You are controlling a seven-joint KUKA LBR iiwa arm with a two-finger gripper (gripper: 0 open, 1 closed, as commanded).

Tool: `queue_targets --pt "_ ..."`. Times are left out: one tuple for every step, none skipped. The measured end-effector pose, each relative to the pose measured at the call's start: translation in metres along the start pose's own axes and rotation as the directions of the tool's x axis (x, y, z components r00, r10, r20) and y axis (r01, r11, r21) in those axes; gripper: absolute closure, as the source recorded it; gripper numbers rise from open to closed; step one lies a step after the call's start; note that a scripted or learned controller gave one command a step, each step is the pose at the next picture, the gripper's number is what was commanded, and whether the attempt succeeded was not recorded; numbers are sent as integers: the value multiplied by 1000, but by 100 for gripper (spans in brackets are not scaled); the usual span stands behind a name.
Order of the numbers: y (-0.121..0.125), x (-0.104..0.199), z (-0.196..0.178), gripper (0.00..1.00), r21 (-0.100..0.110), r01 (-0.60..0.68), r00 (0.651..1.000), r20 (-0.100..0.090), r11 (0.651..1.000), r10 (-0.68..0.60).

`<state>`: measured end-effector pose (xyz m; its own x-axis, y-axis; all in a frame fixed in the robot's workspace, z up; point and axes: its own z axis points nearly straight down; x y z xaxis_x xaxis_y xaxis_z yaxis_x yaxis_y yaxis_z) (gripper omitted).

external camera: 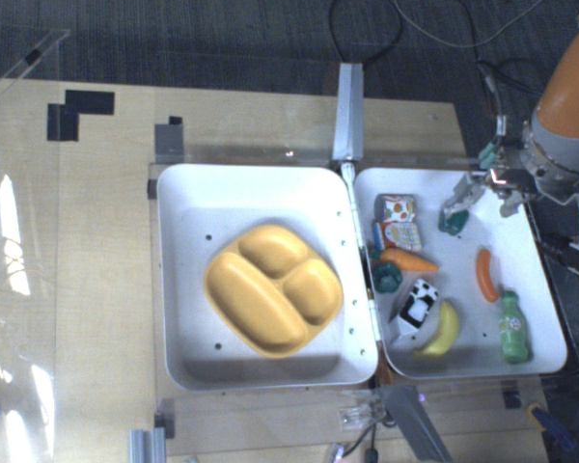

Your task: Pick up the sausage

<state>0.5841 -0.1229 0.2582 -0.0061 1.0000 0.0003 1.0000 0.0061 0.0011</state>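
Observation:
The sausage (485,273) is a short orange-red link lying upright in the picture on the floor of the right bin (550,350), toward its right side. My gripper (482,210) hangs over the bin's far right corner, a little beyond the sausage and apart from it. It is open, with one teal-tipped finger (454,220) to the left and the other to the right. Nothing sits between the fingers.
The right bin also holds a snack box (399,220), a carrot (408,258), a teal piece (387,277), a black-and-white toy (418,305), a banana (443,329) and a green bottle (512,328) just below the sausage. A yellow divided plate (273,286) lies in the left bin (179,258).

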Motion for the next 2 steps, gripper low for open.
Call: queue_targets --pt "-53 -64 123 0 1 -27 1000 0 1000 27" --pt "-40 -66 171 0 -6 29 1000 1 1000 -29"
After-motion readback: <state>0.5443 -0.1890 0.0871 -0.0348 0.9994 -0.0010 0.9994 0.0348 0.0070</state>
